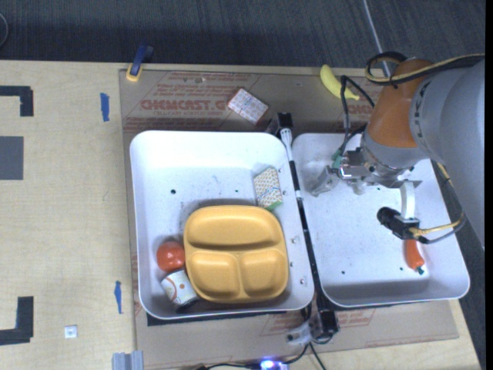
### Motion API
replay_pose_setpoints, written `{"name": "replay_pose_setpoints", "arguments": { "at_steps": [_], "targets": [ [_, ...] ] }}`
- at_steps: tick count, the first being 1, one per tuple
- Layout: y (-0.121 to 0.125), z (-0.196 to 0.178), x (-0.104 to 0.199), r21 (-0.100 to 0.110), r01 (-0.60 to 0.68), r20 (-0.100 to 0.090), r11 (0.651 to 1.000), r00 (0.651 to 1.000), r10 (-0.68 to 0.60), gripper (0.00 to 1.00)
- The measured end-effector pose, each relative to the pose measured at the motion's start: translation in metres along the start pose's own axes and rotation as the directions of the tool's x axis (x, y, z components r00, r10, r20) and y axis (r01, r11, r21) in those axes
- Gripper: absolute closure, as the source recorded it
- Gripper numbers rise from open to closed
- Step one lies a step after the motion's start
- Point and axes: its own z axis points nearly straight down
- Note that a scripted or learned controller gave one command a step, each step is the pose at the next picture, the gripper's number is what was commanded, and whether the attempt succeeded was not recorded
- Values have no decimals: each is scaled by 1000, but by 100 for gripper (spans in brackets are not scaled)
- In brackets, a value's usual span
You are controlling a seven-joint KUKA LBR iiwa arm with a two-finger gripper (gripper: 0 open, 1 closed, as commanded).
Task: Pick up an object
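The left bin (146,206) on the tabletop (62,206) holds a yellow divided tray (235,251), a red ball (170,255), a small orange-and-white cup (179,287) and a patterned packet (268,186). The right bin (362,272) holds an orange marker-like object (415,254) near its right wall. The hand (323,177) sits low in the right bin's upper left corner, well apart from that object. Judged step: approach or search, with no grasp made. The next move calls for repositioning over a chosen object. Whether the hand is spread or pressed together cannot be told; the wrist blocks it. A dark cable crosses the orange object.
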Motion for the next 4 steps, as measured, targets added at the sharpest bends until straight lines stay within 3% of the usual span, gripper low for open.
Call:
{"name": "replay_pose_setpoints", "arguments": {
  "at_steps": [1, 2, 4],
  "targets": [
    [48, 0, -88, 1, -2, 0, 1000, 1000, 2, 0],
    [50, -11, -86, -2, 2, 3, 1000, 1000, -2, 100],
    [49, -100, 44, -1, 1, -1, 1000, 1000, -1, 100]
  ]
}}
